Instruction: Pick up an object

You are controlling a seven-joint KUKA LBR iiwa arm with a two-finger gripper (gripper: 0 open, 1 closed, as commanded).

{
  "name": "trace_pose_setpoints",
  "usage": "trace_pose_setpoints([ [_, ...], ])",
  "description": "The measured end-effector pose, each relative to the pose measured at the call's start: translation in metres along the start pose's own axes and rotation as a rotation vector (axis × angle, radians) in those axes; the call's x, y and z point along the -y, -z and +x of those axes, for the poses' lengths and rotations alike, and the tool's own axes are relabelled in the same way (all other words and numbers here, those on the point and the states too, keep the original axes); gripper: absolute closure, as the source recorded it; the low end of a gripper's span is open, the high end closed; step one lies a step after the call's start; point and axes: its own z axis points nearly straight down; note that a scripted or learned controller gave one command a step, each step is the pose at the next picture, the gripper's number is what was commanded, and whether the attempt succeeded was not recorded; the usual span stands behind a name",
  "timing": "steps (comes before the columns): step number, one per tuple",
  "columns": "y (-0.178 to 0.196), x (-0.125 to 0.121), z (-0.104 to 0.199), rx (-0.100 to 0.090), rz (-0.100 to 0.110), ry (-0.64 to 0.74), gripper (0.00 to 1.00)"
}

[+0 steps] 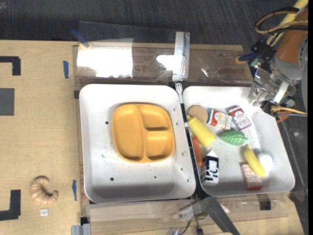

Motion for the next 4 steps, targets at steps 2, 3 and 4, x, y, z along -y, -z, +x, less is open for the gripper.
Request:
trace_pose_setpoints([
  [2, 0.042, 0.075, -0.021, 0.000, 0.006, -0.095, 1.00],
  [3, 0.062, 0.115, -0.014, 0.002, 0.007, -0.522, 1.00],
  [4, 0.039, 0.108, 0.053, 0.003, 0.006, -0.627, 1.00],
])
